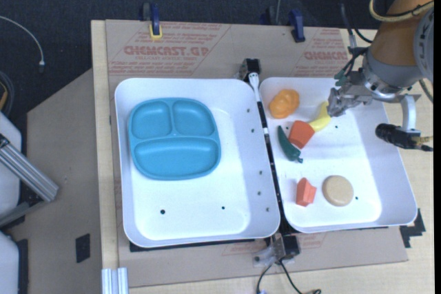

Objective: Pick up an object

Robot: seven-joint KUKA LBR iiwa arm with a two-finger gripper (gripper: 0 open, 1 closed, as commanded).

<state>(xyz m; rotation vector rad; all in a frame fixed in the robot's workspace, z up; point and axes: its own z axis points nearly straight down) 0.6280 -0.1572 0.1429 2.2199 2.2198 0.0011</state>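
The pincer (335, 105) hangs low in the right bin (386, 175), at the upper end of a small yellow piece (320, 122); whether it is spread or pinching cannot be told. The yellow piece lies slantwise, long axis upper right to lower left. Nearby: one orange lump (284, 102), two red-orange blocks (301, 133) (305, 192), one green pod (288, 145), one tan disc (337, 191). The left bin (227, 203) holds one glossy blue divided plate (175, 138).

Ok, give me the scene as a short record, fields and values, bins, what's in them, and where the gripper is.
left bin: blue plate
right bin: orange toy, yellow piece, red block, green piece, small red block, tan disc
gripper: over right bin, at yellow piece
grasp: cannot tell
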